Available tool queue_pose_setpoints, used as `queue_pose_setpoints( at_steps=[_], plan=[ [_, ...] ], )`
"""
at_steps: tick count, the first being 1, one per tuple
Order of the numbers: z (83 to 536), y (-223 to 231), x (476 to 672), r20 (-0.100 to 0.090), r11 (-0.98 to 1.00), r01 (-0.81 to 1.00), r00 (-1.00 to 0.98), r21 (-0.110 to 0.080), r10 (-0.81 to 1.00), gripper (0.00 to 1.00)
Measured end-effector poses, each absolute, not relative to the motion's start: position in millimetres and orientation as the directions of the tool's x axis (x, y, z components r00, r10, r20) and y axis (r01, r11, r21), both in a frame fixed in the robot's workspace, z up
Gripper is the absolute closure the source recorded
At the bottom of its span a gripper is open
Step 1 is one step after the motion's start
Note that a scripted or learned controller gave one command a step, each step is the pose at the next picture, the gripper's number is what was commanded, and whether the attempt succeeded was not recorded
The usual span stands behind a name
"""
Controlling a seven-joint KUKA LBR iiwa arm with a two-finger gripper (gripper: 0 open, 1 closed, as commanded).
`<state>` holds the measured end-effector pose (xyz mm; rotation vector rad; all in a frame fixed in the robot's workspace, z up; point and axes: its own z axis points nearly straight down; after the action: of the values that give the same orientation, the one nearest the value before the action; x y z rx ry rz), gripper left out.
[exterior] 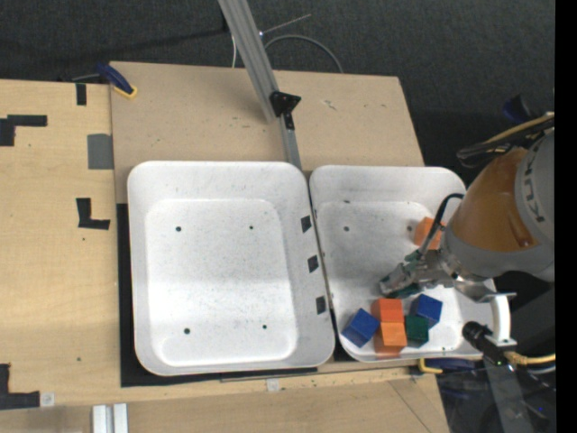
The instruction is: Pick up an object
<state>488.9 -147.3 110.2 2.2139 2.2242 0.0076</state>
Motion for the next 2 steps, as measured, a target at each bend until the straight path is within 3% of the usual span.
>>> queue_pose_setpoints(
  at_steps=[2],
  plan=[
    [199,-139,491.5,-0.001,0.002,1.000,-0.002,0.003,1.000,1.00]
  ],
)
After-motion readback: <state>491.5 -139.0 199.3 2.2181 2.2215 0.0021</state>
